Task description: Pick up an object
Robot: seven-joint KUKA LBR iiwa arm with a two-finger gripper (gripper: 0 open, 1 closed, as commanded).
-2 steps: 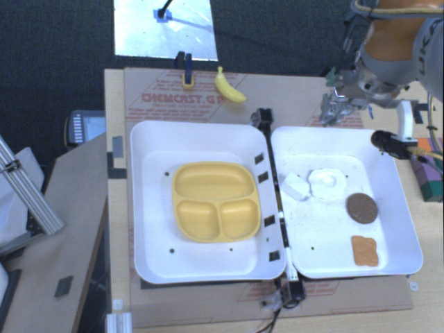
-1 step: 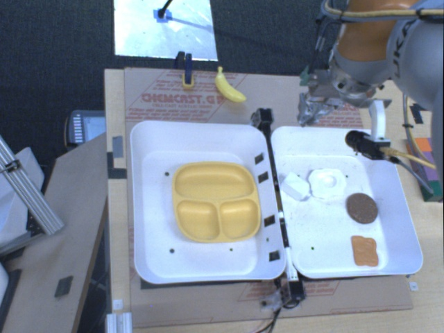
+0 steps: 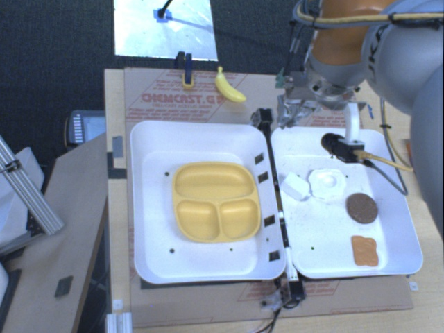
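My gripper (image 3: 291, 115) hangs over the back left corner of the right bin (image 3: 399, 245), with nothing visibly in it. In that bin lie a small white block (image 3: 294, 186), a white fried-egg toy (image 3: 327, 183), a round brown disc (image 3: 361, 207) and an orange rectangular piece (image 3: 365, 250). The white block and the egg are nearest, a short way in front of the gripper. A yellow divided plate (image 3: 211, 201) sits in the middle of the left bin (image 3: 149, 186).
A yellow banana (image 3: 229, 87) lies on the cardboard behind the left bin, beside a blue and yellow clamp (image 3: 187, 71). A black divider strip (image 3: 272, 186) runs between the bins. The grey arm rises at the upper right.
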